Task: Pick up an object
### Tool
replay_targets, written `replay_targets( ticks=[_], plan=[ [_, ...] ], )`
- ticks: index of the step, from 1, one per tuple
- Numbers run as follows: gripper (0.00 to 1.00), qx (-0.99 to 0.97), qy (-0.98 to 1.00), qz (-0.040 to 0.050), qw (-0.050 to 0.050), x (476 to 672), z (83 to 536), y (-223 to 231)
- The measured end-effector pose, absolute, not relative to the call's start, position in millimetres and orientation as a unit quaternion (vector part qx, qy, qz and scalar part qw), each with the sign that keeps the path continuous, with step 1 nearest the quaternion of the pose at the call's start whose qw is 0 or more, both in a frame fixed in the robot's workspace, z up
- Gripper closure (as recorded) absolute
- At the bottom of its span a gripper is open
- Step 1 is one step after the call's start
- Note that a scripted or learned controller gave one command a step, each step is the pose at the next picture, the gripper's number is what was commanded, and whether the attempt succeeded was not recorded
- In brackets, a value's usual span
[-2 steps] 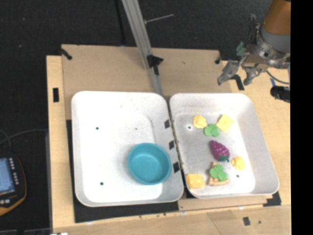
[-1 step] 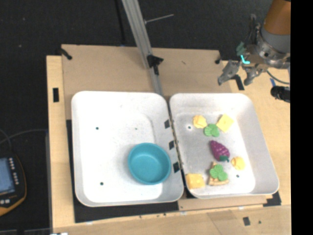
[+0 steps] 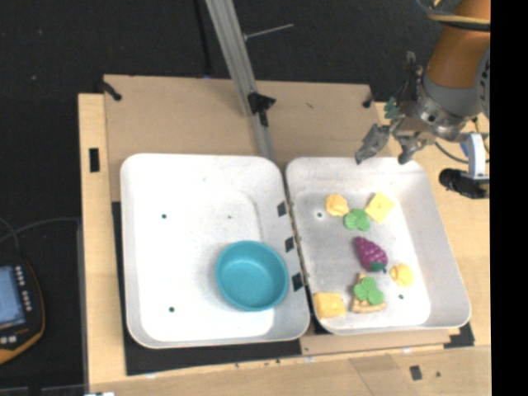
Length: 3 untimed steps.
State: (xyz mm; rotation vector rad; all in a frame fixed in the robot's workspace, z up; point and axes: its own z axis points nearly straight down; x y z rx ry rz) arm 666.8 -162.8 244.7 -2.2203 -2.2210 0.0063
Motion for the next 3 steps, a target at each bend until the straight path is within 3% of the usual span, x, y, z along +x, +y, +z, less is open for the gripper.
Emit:
replay_targets(
  ticks=[2, 3],
  plan=[
    [0.0, -0.707, -0.707, 0.0021, 0.0, 648.5, 143.8, -171.7],
    [1.0, -0.708, -0.706, -0.0011, -0.003, 650.7, 158.8, -172.1]
  ],
)
